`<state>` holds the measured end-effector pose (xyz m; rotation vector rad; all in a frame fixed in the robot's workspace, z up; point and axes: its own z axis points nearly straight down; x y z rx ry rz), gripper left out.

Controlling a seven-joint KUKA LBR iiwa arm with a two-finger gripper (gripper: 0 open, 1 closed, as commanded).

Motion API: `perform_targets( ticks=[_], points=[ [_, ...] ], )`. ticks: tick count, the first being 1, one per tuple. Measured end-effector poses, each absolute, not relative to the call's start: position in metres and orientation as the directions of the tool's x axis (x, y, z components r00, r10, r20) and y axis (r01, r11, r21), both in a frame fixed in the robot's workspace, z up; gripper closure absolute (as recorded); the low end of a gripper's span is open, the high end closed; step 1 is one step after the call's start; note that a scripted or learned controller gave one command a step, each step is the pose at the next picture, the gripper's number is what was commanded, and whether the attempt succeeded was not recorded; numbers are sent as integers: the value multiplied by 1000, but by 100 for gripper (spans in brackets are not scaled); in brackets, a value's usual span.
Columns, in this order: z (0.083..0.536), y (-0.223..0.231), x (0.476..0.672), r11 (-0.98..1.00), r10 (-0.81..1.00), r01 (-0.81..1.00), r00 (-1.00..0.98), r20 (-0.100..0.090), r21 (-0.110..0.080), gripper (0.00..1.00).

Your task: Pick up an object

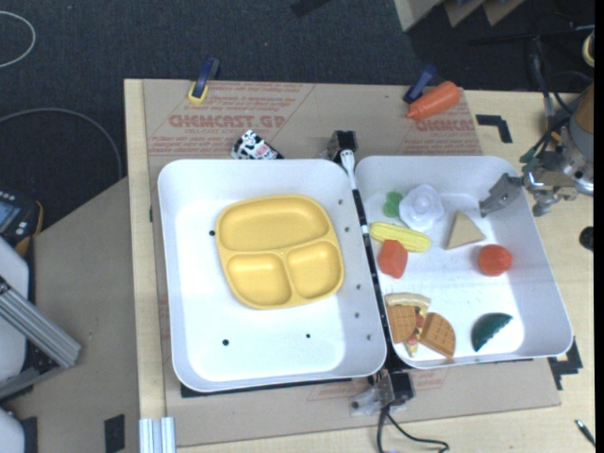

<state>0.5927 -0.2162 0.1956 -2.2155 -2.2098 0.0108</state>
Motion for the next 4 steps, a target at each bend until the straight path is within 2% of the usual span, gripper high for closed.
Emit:
perform_targets(
  ticks=[1,2,3,4],
  points=[
    [203,-216,596,0,1000,1000,0,0,-1,0],
    [139,-217,594,0,1000,1000,0,3,-8,0],
    [92,-214,597,1,1000,1000,-1,6,3,0],
    [107,-217,599,3,1000,1000,-3,-4,15,100]
  ],
)
